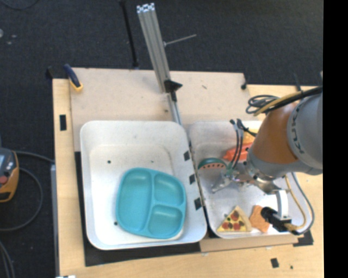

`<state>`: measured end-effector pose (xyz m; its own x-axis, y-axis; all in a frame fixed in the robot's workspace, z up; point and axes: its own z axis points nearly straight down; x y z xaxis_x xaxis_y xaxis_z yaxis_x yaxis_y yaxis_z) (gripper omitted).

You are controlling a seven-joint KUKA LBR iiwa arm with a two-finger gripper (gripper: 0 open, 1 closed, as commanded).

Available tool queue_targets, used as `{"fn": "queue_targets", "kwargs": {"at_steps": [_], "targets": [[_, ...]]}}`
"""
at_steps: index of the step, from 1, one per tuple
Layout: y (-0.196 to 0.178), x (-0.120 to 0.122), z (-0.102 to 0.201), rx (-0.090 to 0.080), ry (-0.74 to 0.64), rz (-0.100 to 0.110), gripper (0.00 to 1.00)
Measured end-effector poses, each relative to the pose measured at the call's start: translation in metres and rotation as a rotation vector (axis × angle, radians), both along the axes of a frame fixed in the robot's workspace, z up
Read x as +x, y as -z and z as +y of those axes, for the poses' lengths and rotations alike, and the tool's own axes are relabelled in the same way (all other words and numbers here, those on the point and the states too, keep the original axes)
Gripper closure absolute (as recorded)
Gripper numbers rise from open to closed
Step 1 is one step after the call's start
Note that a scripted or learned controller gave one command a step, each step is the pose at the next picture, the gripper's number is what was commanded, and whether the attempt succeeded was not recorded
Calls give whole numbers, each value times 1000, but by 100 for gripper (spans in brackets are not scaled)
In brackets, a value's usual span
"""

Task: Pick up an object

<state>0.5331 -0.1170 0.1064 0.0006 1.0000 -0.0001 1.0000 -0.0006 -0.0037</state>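
The gripper [220,183] reaches down into the right bin [202,136] near its left wall, apparently closed on nothing. A toy pizza slice [235,221] lies unlifted near the front edge; the pick remains undone.

A pale wooden bench [119,95] stands on a dark, speckled carpet floor [49,32] that surrounds it at the top and left. A black mat [81,206] lies under the bench's middle, showing as a dark border along the left and lower sides. A slim aluminium rail [155,46], topped with a small checkered marker [145,7], slants down from the top onto the bench. A blue-and-yellow clamp [73,77] grips the bench's upper left corner. Black cables [27,179] curl across the floor at the left, beside an orange-and-grey device [7,175] at the edge. Light is even and soft, with faint shadows.
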Motion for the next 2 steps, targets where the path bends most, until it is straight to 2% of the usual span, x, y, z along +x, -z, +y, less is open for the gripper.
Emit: {"fn": "queue_targets", "kwargs": {"at_steps": [1,2], "targets": [[-14,2,-2,-1,6,-8,100],[-58,2,0,-2,-3,-10,100]]}}
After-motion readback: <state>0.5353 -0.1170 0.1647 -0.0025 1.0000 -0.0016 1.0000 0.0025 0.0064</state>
